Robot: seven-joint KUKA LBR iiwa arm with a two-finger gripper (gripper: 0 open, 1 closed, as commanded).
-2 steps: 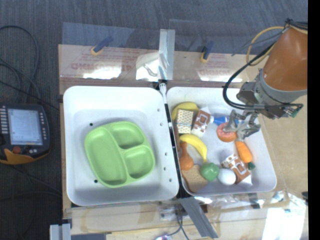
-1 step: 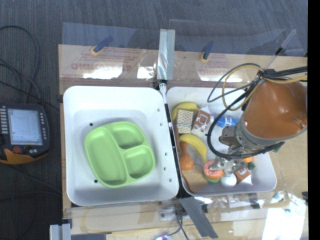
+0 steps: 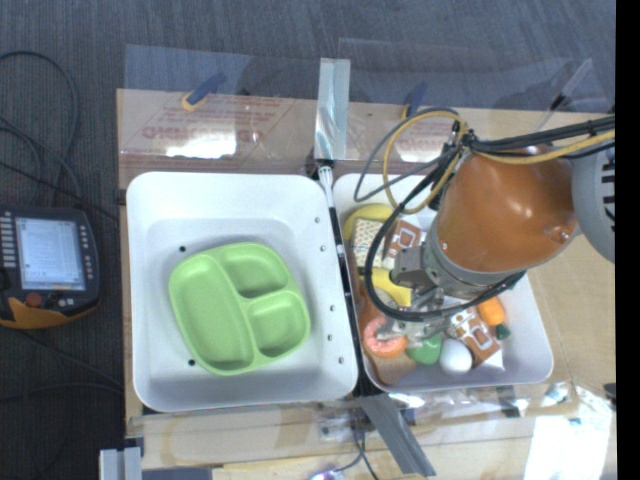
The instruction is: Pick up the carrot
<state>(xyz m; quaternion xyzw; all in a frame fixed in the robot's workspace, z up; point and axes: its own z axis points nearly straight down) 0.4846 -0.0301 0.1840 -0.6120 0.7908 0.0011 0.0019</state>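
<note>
- The grey arm with the orange band is lowered over the right shallow white bin; its hand is hidden, so a grip cannot be told.
- The small orange carrot lies in that bin among other toy foods, apparently not yet lifted.
- The green divided plate sits in the left bin.

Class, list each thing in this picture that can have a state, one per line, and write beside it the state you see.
Arm: reached in over the right bin, hiding much of it.
Green plate: upright in the left bin, nothing in its compartments.
Left bin: holds the plate.
Right bin: crowded with toy food.
Carrot: lying in the right bin, partly hidden by the arm.
Handheld screen: lit.
</note>
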